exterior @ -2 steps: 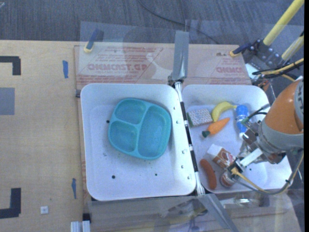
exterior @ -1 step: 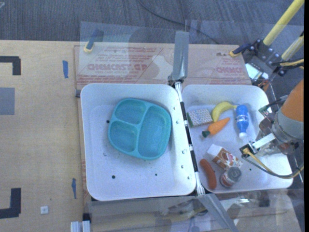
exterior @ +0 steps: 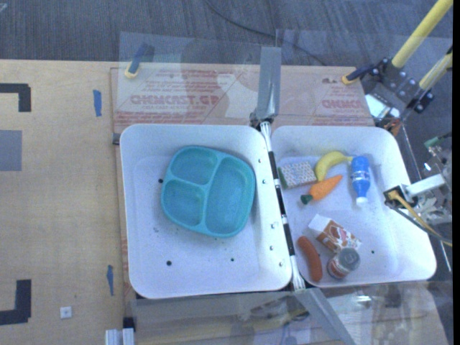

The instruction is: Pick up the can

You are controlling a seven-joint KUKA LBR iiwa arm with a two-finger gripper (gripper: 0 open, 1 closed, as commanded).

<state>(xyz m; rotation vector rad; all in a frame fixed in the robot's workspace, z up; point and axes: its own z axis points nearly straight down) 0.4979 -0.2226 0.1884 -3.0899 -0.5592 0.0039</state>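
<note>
The can, lying near the right bin's front edge, appears light, rigid and smooth; grasp across its round sides; finger state cannot be told.

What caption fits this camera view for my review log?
Can lies at the right bin's near edge beside a sausage and carton; teal divided plate sits in the left bin.

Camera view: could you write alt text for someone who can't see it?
Two shallow white bins sit side by side on a bench: the right bin holds a can, sausage, small carton, carrot, banana, sponge and blue bottle. The left bin holds a teal divided plate.
</note>
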